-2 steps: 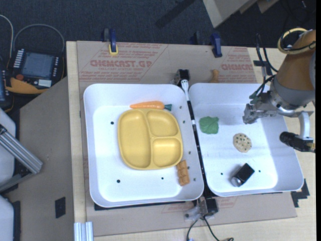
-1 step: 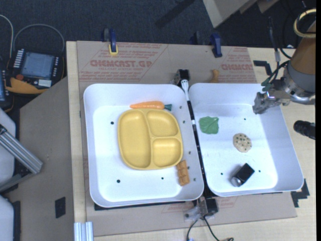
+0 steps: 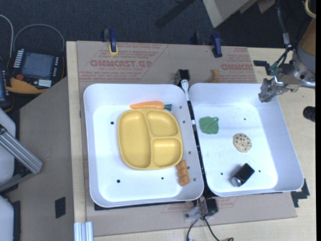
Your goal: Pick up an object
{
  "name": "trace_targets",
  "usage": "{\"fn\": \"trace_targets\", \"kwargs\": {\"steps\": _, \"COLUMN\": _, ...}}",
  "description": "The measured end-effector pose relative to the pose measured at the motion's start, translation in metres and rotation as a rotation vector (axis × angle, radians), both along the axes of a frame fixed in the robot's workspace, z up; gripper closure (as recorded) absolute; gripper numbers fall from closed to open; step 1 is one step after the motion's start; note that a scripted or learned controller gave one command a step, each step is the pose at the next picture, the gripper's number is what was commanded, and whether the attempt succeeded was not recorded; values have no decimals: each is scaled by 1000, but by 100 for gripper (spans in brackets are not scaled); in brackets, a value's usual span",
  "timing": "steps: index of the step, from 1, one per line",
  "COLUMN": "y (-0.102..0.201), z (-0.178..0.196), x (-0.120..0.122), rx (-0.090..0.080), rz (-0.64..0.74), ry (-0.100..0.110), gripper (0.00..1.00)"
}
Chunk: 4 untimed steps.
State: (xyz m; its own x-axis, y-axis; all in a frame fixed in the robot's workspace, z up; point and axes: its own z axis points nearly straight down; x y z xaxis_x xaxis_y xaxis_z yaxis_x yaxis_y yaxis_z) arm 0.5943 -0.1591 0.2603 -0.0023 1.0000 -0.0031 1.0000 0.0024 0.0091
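The right bin [image 3: 271,134] holds a green leaf-shaped piece [image 3: 209,124], a round speckled cookie [image 3: 243,142] and a small black block with a grey end [image 3: 242,174]. In the left bin [image 3: 98,149] lie a yellow divided plate [image 3: 149,138], an orange carrot [image 3: 149,105] along its far edge and a small brown waffle-like piece [image 3: 183,173] by its near right corner. My gripper [image 3: 268,90] hangs over the right bin's far right corner, well away from every object, with nothing seen between its fingers.
The bins stand side by side on a cardboard sheet [image 3: 150,59] held by blue clamps [image 3: 111,40] at the back. A black clip [image 3: 183,77] sits where the bins meet at the far side. A pendant with a screen [image 3: 37,67] lies off to the left.
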Motion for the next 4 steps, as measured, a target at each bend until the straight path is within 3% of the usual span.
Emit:
{"fn": "trace_targets", "kwargs": {"steps": 1, "y": 46, "z": -12, "x": -6, "rx": 5, "rz": 2, "ry": 12, "gripper": 100}}
{"fn": "trace_targets", "kwargs": {"steps": 2, "y": 99, "z": -6, "x": -21, "rx": 5, "rz": 2, "ry": 12, "gripper": 100}}
{"fn": "trace_targets", "kwargs": {"steps": 4, "y": 201, "z": -31, "x": -56, "rx": 6, "rz": 4, "ry": 13, "gripper": 100}}
